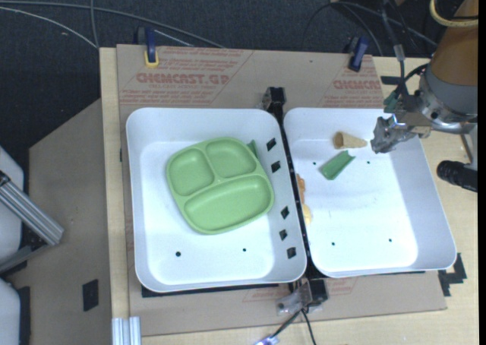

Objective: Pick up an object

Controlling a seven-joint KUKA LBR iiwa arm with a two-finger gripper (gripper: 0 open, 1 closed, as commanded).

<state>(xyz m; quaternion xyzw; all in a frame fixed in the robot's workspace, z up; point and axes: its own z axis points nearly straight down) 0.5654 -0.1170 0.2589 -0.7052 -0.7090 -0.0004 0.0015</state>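
A flat green piece [336,164] lies tilted in the far half of the right bin [395,214]. Just behind it sits a small tan wedge [349,140]. An orange-and-tan object [303,197] rests against the right bin's left wall. A green divided plate [220,184] lies in the left bin [152,184]. My gripper [383,140] hangs over the far right part of the right bin, to the right of the tan wedge and apart from it. Nothing shows between its fingers.
A black divider with clips [279,176] runs between the two bins. Blue clamps [151,47] [358,51] hold the cardboard sheet at the far edge. Cables cross the dark floor behind the bench. A black fitting [459,175] sits right of the right bin.
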